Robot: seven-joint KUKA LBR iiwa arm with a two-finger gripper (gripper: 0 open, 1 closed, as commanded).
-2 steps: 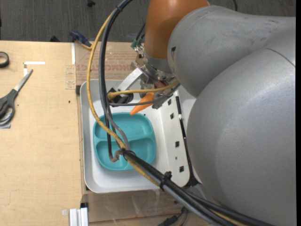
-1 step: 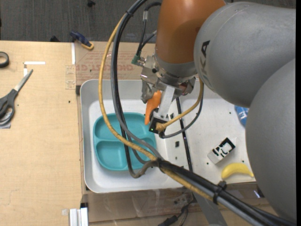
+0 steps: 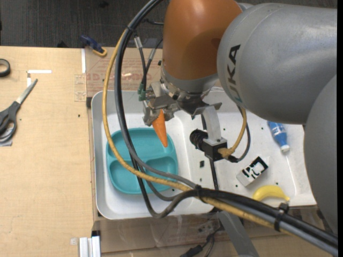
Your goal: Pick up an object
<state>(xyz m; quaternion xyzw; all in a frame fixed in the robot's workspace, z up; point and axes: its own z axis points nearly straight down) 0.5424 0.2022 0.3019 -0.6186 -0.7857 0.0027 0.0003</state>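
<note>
Frame ctr: gripper (image 3: 159, 113) closed on orange carrot (image 3: 161, 130), tip pointing down, above upper edge of teal divided tray (image 3: 128, 167) in left bin (image 3: 102, 197). Lower right: banana (image 3: 270, 193).

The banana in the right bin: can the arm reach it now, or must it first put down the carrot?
Probably not yet. The gripper already holds the orange carrot over the teal tray in the left bin. The banana lies uncovered in the right bin, near the front.
</note>
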